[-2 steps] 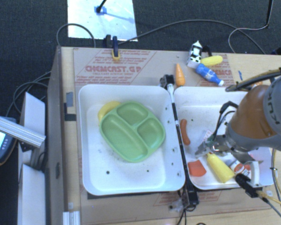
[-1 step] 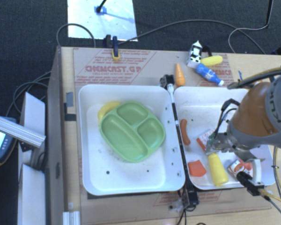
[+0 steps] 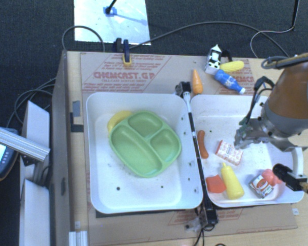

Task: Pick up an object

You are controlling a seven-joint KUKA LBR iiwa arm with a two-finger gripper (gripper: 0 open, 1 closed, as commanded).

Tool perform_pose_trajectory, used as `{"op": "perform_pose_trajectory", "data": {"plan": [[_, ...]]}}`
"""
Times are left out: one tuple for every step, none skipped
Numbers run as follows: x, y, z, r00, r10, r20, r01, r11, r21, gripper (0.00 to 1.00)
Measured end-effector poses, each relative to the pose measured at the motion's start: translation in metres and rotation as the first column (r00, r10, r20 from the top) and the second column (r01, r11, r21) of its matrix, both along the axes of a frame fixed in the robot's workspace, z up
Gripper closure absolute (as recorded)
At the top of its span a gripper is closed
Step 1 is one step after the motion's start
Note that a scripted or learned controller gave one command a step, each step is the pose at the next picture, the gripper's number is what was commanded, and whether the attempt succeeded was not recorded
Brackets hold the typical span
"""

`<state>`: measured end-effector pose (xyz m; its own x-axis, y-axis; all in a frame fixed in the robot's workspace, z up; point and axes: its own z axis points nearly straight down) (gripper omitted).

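Note:
My gripper (image 3: pixel 242 139) hangs low over the right bin (image 3: pixel 246 109), near its middle. Just below and left of it lies a small red-and-white box (image 3: pixel 229 152). An orange sausage (image 3: pixel 201 143) lies left of the box, near the divider. Along the front of the bin are a yellow bottle (image 3: pixel 232 181), a red-orange block (image 3: pixel 214 184) and a small can (image 3: pixel 262 185) with a red piece beside it. Nothing visibly hangs from the gripper.
The left bin (image 3: pixel 100 188) holds a green divided plate (image 3: pixel 145 143) over a yellow item (image 3: pixel 118 119). Behind the bins on the bench lie a carrot (image 3: pixel 196 82), a cow toy (image 3: pixel 214 57), a yellow piece (image 3: pixel 232 65) and a blue bottle (image 3: pixel 229 81). Cables run around the back.

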<state>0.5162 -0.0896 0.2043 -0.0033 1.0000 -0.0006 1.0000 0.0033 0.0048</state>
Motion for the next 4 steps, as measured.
{"op": "perform_pose_trajectory", "data": {"plan": [[-0.016,-0.001,0.054,1.0,0.001,-0.001,-0.001,1.0,0.0,1.0],[-0.029,0.031,0.059,1.0,0.001,-0.003,-0.001,1.0,0.001,1.0],[0.031,0.066,-0.021,1.0,0.001,-0.006,-0.001,1.0,0.002,1.0],[0.036,0.006,-0.02,1.0,-0.002,-0.003,0.002,1.0,-0.001,1.0]]}}
